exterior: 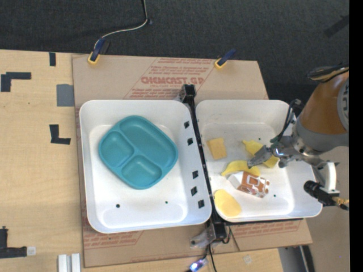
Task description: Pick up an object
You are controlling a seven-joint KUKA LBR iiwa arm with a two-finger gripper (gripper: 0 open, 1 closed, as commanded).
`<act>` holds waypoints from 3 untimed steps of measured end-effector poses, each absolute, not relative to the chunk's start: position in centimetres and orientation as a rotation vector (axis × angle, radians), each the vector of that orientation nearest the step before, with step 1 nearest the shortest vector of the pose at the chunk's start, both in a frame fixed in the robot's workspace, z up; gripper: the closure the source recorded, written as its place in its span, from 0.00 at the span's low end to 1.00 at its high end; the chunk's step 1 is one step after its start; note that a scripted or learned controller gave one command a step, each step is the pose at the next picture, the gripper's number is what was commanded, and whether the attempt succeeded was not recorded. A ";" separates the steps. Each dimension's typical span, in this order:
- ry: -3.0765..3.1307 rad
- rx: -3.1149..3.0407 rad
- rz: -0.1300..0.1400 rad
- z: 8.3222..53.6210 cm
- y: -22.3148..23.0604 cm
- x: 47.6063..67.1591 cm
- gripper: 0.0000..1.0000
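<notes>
Hovering low in the right bin (283, 109), the gripper (258, 157) — whether it's spread or closed I cannot tell — sits over the yellow pieces (249, 147), the banana (235, 167) just to its left lying across the bin, open floor toward the cracker (217, 148).

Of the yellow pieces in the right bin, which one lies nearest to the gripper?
The yellow piece at the gripper tip, in the middle of the right bin. The tan square and the yellow oval lie farther away.
</notes>
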State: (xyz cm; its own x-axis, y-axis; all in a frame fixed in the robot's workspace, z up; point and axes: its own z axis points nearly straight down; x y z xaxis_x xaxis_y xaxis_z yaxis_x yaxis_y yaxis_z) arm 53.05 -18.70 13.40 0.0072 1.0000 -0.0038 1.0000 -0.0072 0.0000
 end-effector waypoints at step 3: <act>2.227 2.213 0.006 18.9 -5.8 51.3 1.00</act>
